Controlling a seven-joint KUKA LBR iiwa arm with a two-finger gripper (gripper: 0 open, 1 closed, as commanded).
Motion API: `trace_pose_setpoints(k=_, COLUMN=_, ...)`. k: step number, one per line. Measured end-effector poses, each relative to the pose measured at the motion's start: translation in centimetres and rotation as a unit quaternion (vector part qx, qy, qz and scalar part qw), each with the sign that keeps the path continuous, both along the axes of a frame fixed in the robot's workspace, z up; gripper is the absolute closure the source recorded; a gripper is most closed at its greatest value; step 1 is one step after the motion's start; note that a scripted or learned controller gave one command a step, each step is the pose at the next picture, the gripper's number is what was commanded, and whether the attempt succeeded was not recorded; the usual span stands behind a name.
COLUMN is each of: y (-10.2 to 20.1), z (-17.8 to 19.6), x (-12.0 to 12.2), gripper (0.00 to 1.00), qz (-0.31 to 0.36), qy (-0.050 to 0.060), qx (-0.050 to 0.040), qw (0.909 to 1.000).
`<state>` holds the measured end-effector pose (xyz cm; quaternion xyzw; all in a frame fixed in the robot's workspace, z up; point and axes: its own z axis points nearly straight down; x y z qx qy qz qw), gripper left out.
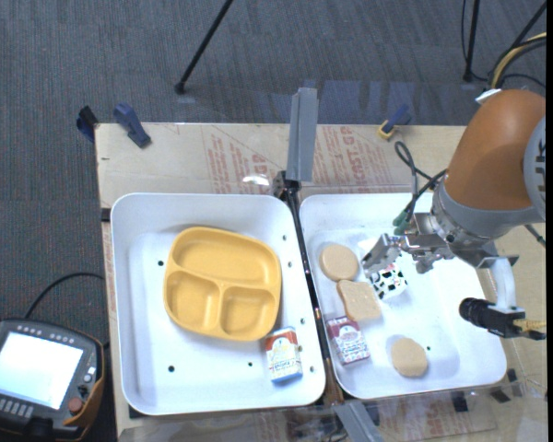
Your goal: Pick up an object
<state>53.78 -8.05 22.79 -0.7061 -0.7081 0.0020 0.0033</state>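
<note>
toy block (390, 282), white with black spots, lies in the right bin (461, 362), toward its middle and tilted on a corner rather than flat. it sits just below the gripper (387, 251), so it looks the likeliest target for this pick, though any item in the bin would satisfy the task.

right bin contents: a round tan cookie-like piece (339, 261) near the left wall; a tan slice shaped like toast (359, 300) just below it, touching or nearly touching the block's left side; a small red-and-white carton (349, 341) by the lower left wall; a second round tan piece (409, 357) near the front. the pieces crowd the left half, leaving the right half bare, probably just from loose scattering.

left bin (138, 219): a yellow divided tray (223, 282) lies flat in the middle, and a second red-and-white carton (283, 354) sits against its lower right corner near the front wall.

arm pose: it reaches in from the right, its orange band (498, 150) high over the right bin's far right, wrist angled down and left. the gripper hangs over the block and close to it, but whether it touches is not resolvable. pincer state: cannot tell, the metal parts blur against the white bin. nothing is visibly held.

judgement: approach phase, no grasp confirmed. risk: the tilted block may roll or slip against the toast slice on closing.
</note>
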Motion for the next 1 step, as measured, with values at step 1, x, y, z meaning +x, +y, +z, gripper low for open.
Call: trace_pose_setpoints(k=1, y=-1.57, z=-10.47, x=3.42, gripper=0.00, qz=-0.001, qy=-0.002, qx=-0.0001, qw=1.0000)
